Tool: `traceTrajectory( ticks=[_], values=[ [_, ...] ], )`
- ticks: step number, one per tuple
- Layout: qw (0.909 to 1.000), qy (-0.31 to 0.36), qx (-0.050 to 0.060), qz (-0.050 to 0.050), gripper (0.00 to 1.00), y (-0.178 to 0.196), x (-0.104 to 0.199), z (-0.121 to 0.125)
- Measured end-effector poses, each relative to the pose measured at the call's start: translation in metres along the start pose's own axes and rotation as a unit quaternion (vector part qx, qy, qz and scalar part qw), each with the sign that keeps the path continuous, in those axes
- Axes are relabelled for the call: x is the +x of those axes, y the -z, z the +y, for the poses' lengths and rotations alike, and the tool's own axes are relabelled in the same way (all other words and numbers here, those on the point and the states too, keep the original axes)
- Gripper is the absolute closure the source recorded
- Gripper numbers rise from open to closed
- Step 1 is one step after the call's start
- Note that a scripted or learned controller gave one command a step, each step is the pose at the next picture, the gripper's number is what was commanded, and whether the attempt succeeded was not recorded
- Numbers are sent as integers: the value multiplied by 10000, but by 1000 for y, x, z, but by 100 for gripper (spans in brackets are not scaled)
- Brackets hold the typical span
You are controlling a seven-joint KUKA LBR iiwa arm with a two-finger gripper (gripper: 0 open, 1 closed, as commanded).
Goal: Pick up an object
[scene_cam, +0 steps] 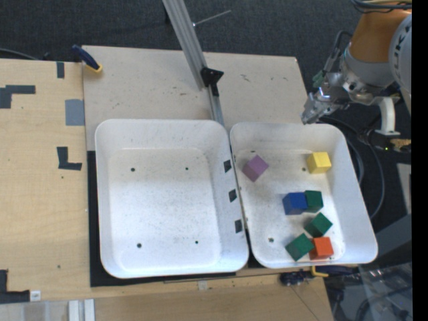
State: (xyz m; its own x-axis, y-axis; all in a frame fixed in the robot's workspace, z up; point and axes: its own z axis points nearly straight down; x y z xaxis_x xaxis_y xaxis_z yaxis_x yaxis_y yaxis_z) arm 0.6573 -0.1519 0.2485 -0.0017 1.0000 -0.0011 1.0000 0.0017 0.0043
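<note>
The right bin (348, 159) holds several small blocks. A purple block (254, 167) lies near its left side and a yellow block (319, 162) near the far right. A blue block (294, 203) touches a green block (313, 200). Nearer the front lie another green block (320, 224), a third green block (299, 247) and an orange block (322, 247). My gripper (313, 111) hangs at the bin's far right corner, above its rim and apart from every block. Nothing shows between its fingertips.
The left bin (107, 179) stands beside the right one, sharing a middle rim. A slanted metal rail (187, 35) crosses the back of the bench toward the bins' junction. A blue and yellow clamp (87, 58) lies at the far left. Black cables hang at the right.
</note>
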Motion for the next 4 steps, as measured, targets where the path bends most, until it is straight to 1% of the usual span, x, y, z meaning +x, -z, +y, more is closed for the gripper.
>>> traceTrajectory(
  ticks=[1,2,3,4],
  values=[
    [10000,20,25,14,100,7,53,-13],
    [10000,18,37,13,100,-8,102,-36],
    [10000,18,33,14,100,-5,146,-61],
    [10000,21,34,13,100,-8,190,-71]
  ],
)
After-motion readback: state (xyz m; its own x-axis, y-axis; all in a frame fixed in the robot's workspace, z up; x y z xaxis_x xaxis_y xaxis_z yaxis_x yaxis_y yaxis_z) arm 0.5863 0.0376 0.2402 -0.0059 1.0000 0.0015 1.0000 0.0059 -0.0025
